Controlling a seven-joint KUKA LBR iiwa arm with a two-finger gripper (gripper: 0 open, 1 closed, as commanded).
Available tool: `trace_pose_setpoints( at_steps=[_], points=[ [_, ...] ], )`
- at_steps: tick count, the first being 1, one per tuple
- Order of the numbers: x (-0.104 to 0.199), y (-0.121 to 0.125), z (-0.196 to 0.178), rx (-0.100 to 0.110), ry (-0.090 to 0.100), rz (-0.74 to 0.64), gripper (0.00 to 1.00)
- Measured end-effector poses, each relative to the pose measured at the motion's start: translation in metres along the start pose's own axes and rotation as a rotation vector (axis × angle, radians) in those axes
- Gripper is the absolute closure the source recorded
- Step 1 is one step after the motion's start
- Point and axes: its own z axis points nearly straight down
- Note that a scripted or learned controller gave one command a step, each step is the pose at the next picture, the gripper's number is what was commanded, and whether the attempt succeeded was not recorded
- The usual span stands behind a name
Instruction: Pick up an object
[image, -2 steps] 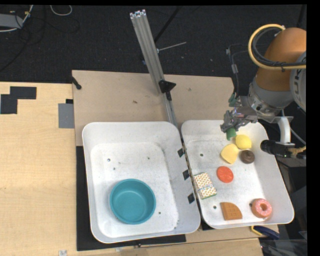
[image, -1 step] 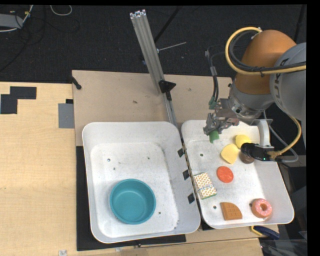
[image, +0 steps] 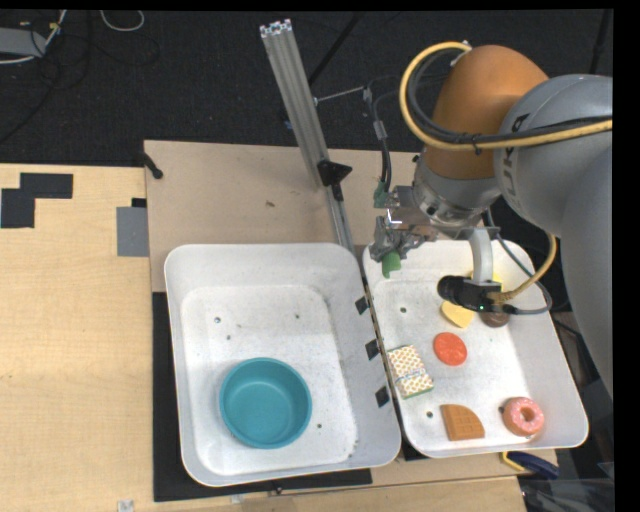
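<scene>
My gripper (image: 392, 243) hangs over the far left corner of the right bin (image: 560, 385), close to the wall between the two bins. Right under its tip I see a small green thing (image: 390, 264); whether it is gripped I cannot tell. Further along the right bin lie a yellow piece (image: 458, 315), a red-orange disc (image: 450, 349), a checkered block (image: 409, 370), a brown wedge (image: 461, 422) and a pink donut (image: 523, 416). None of these touches the gripper.
The left bin (image: 200, 275) holds a teal bowl (image: 265, 402) near its front. A slanted metal rail (image: 305, 120) rises behind the bins, just left of the gripper. The arm's grey body covers the right bin's far right side.
</scene>
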Motion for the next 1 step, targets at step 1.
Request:
trace_pose_setpoints(
  at_steps=[1],
  points=[
    [0.0469,0.0077,-0.0065,0.000,0.001,0.001,1.00]
  ],
)
